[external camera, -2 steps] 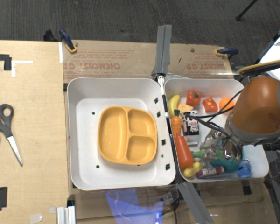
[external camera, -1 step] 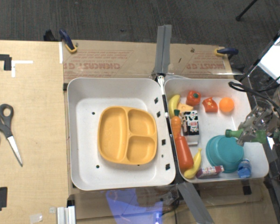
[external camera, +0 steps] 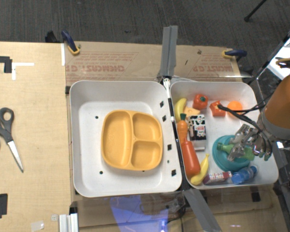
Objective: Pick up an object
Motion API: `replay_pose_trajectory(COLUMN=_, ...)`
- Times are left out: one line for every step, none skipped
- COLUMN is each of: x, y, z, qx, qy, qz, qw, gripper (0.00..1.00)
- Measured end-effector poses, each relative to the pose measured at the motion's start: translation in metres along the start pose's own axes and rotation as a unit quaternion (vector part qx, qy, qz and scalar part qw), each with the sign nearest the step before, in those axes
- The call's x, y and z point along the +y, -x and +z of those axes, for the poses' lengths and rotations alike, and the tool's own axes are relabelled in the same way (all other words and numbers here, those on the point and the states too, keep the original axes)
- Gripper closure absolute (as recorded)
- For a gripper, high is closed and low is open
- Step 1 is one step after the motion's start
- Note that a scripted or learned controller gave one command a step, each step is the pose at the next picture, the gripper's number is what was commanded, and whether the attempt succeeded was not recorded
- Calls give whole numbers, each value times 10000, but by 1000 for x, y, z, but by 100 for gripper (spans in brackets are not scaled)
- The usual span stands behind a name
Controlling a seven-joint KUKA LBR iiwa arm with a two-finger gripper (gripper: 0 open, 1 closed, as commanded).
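My gripper (external camera: 241, 145) hangs low over the right bin (external camera: 267, 178), at its right side, directly above a teal bowl (external camera: 223, 162). A green object (external camera: 232, 150) lies across that bowl, partly under the gripper; whether it is gripped cannot be made out. Around it in the same bin lie a blue bottle (external camera: 244, 174), a red-labelled tube (external camera: 216, 178), a long red pepper (external camera: 190, 157), two bananas (external camera: 201, 171), a carrot (external camera: 182, 128), a cow-patterned carton (external camera: 197, 127), a tomato (external camera: 200, 101) and an orange (external camera: 235, 105).
The left bin (external camera: 82, 129) holds a yellow divided plate (external camera: 132, 140). Scissors (external camera: 7, 134) lie on the wooden board at far left. A grey bar (external camera: 168, 52) stands behind the seam between the bins. The arm's orange band (external camera: 282, 105) is at the right edge.
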State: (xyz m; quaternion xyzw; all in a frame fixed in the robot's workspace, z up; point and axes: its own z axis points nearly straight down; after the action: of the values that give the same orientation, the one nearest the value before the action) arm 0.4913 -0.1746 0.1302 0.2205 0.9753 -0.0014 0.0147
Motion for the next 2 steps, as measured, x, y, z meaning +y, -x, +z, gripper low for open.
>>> replay_pose_trajectory(x=0, y=-2, z=3, qx=41, qy=-1, qz=-4, qw=10000, gripper=0)
replay_pose_trajectory(x=22, y=-10, z=17, qx=-137, qy=1, qz=577, qw=9982, gripper=0)
